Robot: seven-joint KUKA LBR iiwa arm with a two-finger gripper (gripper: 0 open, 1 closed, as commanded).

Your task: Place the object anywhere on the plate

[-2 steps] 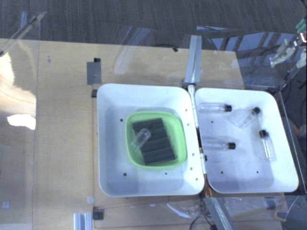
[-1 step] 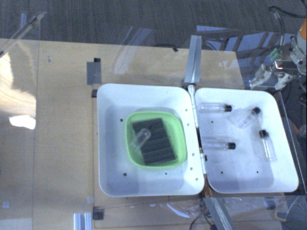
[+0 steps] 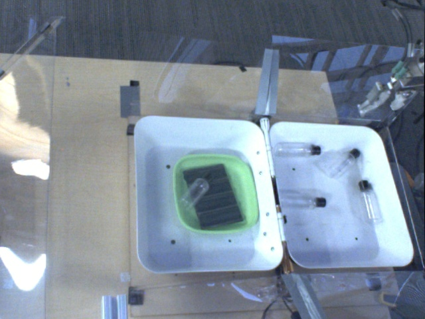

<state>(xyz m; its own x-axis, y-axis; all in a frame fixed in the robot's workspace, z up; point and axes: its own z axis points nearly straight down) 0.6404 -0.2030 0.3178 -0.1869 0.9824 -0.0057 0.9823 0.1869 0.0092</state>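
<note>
A square green plate (image 3: pixel 250 190) sits in the left bin (image 3: pixel 151 198) with a black ribbed insert (image 3: pixel 219 198) on it. One clear vial (image 3: pixel 194 193) lies tilted on the plate's left part, across the edge of the insert. Several more clear vials with black caps lie in the right bin (image 3: pixel 332 238), among them one at the back (image 3: pixel 299 150) and one at the right (image 3: pixel 368 199). My gripper (image 3: pixel 380 98) hangs at the upper right, above the bench and beyond the right bin's far corner, well away from the plate and from every vial.
A grey metal bar (image 3: pixel 267 85) runs back from the seam between the bins. Cables and arm parts (image 3: pixel 408 18) crowd the upper right corner. The wooden bench top (image 3: pixel 66 178) stretches out to the left under a reflective sheet.
</note>
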